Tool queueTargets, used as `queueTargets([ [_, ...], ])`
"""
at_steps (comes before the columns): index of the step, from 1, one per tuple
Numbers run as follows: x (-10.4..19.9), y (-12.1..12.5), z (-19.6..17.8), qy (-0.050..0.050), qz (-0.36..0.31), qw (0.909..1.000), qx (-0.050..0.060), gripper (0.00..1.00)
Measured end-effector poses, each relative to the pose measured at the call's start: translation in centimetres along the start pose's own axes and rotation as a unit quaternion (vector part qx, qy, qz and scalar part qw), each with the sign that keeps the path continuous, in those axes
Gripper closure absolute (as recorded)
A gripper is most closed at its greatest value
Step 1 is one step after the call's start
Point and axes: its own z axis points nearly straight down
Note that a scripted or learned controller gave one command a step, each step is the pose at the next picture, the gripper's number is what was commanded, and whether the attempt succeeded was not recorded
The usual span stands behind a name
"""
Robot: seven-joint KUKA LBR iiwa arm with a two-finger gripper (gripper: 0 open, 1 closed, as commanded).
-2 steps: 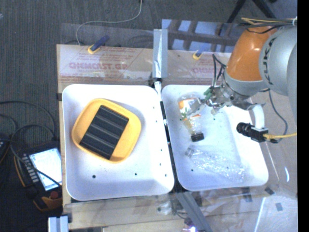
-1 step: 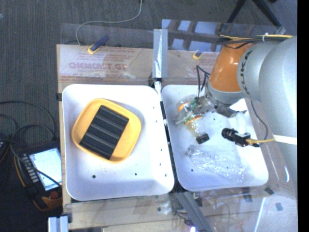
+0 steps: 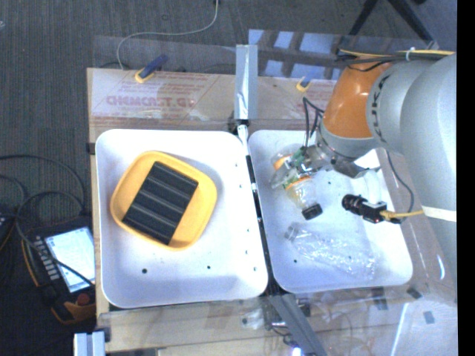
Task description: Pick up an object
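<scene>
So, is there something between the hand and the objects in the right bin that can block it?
Nothing visible blocks it. The hand is already low in the right bin, right at the small orange and clear objects. The black piece and the clear plastic bag lie lower in the view, apart from it.

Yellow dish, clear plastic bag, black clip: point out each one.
yellow dish (image 3: pixel 204 199): camera view, bare yellow rim at right.
clear plastic bag (image 3: pixel 334 249): camera view, middle of the crumpled film.
black clip (image 3: pixel 312 211): camera view, centre of its body.
</scene>
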Motion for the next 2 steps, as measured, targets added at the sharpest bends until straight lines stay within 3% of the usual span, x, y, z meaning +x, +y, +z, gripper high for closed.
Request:
queueTargets([
  [1, 0.0, 0.0, -0.8, 0.000, 0.000, 1.0000, 0.001, 1.00],
  [2, 1.9, 5.1, -8.3, 0.000, -0.034, 0.9994, 0.004, 1.00],
])
